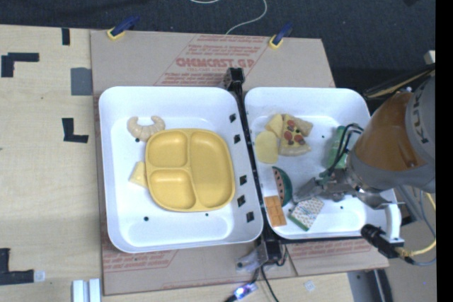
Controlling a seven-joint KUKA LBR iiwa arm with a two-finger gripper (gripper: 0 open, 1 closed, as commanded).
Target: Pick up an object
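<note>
A: Object to pick isn't named. Candidates all sit in the right bin (354, 104): pizza slice toy (293, 135), pale yellow round piece (265, 147), watermelon slice (284, 186), small patterned packet (306, 212), orange block (274, 211)

B: Landmark?

A: Yellow divided plate (190, 168), biggest loose item, fills the middle of the left bin (113, 152). Arm (393, 145) comes in well right of the plate, over the right bin's far side. Pizza slice is right of the plate across the bin divider, round piece just beside it on the plate side. Watermelon slice is right of the plate's lower corner, packet further right again, orange block below the watermelon slice

B: Gripper?

A: Gripper (327, 186) is low, between the watermelon slice and the packet. Can't tell if the fingers are spread or pinched, too dark and blurred. Nothing visibly held

B: Risks?

A: My guess, items are crowded there, so closing could catch two at once or nudge the packet against the bin wall. Flat packet could also slip out on the lift

B: Left bin extras?

A: Tan curved piece (145, 126) above the plate, yellow wedge (138, 173) at its left edge
</note>
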